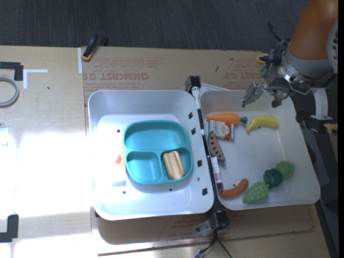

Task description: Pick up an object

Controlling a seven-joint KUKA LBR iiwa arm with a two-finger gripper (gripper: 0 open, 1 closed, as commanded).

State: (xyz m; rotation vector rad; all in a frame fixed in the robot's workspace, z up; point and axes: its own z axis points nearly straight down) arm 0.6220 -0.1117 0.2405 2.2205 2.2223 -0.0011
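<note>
1. My fingers (264, 94) hang over the far rim of the right bin (301, 198), at about one o'clock from that bin's middle, and my orange-banded arm (317, 20) comes in from the upper right.
2. The fingers are spread apart with nothing between them; they touch none of the toys.
3. The toy banana (262, 123) is the nearest piece, just below my fingers at six o'clock, lying on the bin floor.
4. The toy carrot (223, 117) lies at nine o'clock from the banana, its tip close to the banana's end, and a small printed carton (221, 130) sits right under the carrot, touching it.
5. A watermelon slice (215, 146) lies along the bin's left wall, at seven o'clock from the carton.
6. Near the front rim lie a red sausage (235, 188), a light green bumpy piece (256, 193), a dark green broccoli-like piece (273, 177) and a paler green one (285, 169), strung in a line rising towards two o'clock.
7. The left bin (107, 112) holds a teal divided plate (156, 138) with a bread roll (172, 164) in its lower right compartment.
8. Both bins rest on cardboard on the bench (43, 144).
</note>
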